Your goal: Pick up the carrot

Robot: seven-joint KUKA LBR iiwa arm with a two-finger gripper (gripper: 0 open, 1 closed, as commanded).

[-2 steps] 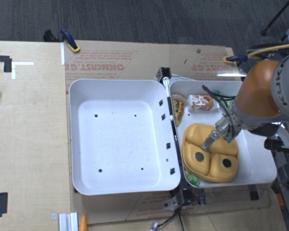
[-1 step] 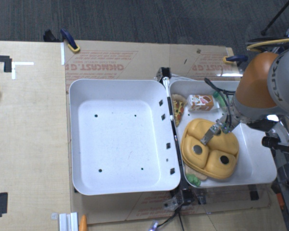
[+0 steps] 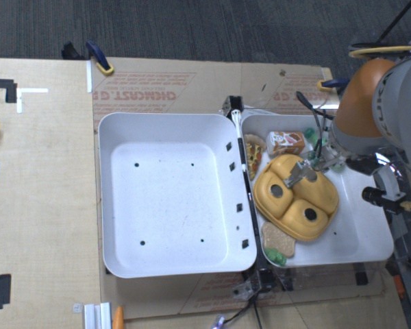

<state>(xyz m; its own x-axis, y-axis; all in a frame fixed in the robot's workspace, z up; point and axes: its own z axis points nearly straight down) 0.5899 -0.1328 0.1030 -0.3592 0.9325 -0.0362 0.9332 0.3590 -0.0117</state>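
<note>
So the hand (image 3: 303,172) is down in the right bin (image 3: 370,235), sitting right over the top edge of a big yellow-tan moulded thing (image 3: 296,197) with two dark holes in it, could be a toy or a mask, hard to say. Whether it's clenched or released I honestly can't tell, it's too small and tangled up with the wrist cabling. Nothing is visibly caught in it.

Around it: a packet with a bready picture (image 3: 286,141) just up from the hand, a pizza-slice-looking toy (image 3: 253,155) squeezed against the bin's left wall, a slice of brown bread (image 3: 279,239) poking out under the yellow piece, and a bit of green (image 3: 277,257) below that.

The carrot? I can't pick it out for sure. There's an orange tip (image 3: 118,314) at the bottom edge of the desk, outside both bins, but I wouldn't swear that's it. It might also be buried under the yellow piece.

The left bin (image 3: 168,194) has just bare floor showing.

What I'd worry about: the hand is parked on the wrong object, so closing here would likely grab or drag the yellow thing, or skid off its rounded top. Everything's packed tight too, so bumping neighbours is easy.
</note>
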